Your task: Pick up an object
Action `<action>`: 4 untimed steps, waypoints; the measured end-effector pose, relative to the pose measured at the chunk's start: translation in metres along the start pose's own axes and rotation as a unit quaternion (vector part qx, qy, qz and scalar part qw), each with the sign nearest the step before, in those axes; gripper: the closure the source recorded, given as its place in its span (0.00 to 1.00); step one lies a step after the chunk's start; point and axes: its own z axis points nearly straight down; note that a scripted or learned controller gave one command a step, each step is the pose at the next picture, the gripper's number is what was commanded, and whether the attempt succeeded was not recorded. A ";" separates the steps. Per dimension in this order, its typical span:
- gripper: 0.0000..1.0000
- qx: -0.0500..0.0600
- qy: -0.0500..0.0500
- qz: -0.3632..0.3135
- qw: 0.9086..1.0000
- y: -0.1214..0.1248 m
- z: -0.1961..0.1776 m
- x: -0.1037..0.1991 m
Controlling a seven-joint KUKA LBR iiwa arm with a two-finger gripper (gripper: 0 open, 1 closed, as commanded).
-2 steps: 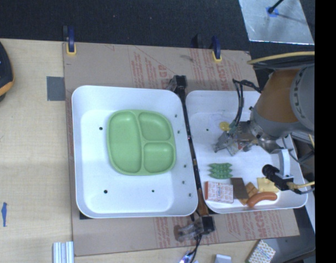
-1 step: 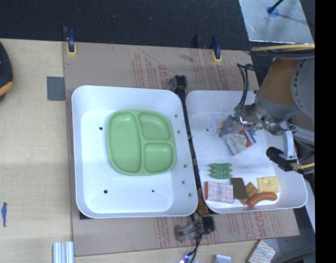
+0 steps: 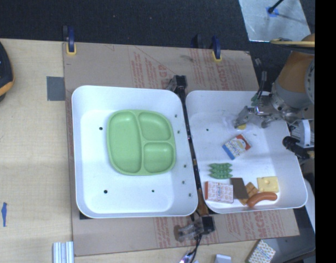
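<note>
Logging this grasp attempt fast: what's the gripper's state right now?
Gripper: low over the upper part of the right bin; open or closed cannot be told, and nothing visibly held.

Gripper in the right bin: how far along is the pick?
Done: the two-finger gripper is inside the right white bin, near its far edge. In hand: nothing visible between the fingers. Left: the blue-and-orange packet, green pea pods and yellow cheese slice all lie untouched.

A pale wooden surface point(image 3: 31, 147) carries a brown cardboard sheet point(image 3: 129, 64), and 2 white bins point(image 3: 83, 147) sit side by side on that sheet.
</note>
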 end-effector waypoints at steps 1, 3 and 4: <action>0.00 -0.001 0.000 -0.002 1.000 0.021 0.000 0.019; 0.00 0.003 0.001 0.000 1.000 -0.078 0.001 0.019; 1.00 0.001 0.000 -0.001 1.000 -0.076 -0.010 0.019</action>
